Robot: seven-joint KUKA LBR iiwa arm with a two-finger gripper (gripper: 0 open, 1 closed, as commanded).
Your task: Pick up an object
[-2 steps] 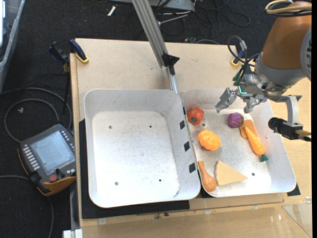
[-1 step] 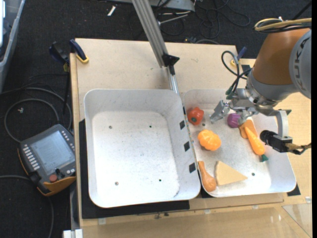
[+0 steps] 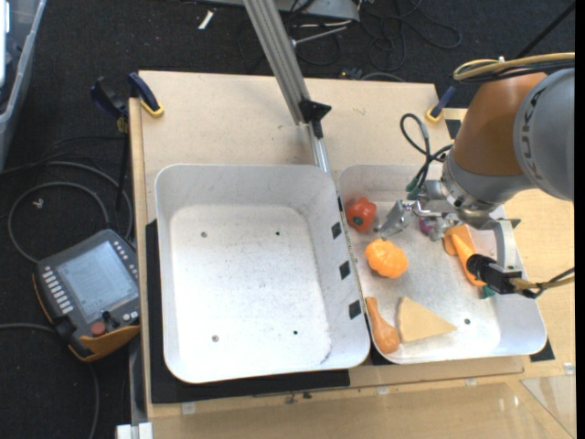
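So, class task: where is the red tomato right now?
In the camera view, the red tomato lies in the right bin, near its upper-left corner, just above the orange fruit.

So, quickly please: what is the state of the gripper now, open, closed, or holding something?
Gripper: over the right bin, near the orange ball; open or closed cannot be told, and nothing is seen held.

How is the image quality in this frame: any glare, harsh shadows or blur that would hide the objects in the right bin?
Camera view: even, soft light; the left bin is bright but not blown out, its speckles readable. The red object, orange object and tan wedge in the right bin are sharp, with faint shadows. The gripper looks slightly soft, partly hidden under the arm.
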